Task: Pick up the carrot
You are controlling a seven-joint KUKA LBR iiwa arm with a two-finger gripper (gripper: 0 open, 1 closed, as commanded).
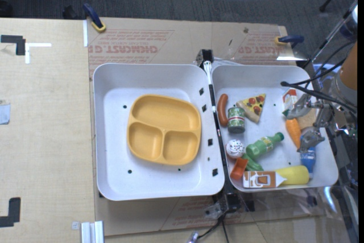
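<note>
Camera view: two white bins on the worktop.
Left bin [108,139] holds a yellow plate [164,129]; right bin [267,72] holds carrot [293,132], by end effector [311,122], grip state unclear.

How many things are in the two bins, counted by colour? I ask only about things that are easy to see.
Yellow: 2, the divided plate and the squeeze bottle
Green: 2, the can and the bottle
Orange: 1, the carrot
Red: 1, the sausage
Mixed colours: 1, the pizza slice
Total: 7

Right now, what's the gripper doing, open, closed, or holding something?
Gripper: over the right white bin, beside the orange carrot; whether it is open, closed or holding anything cannot be told.
</note>
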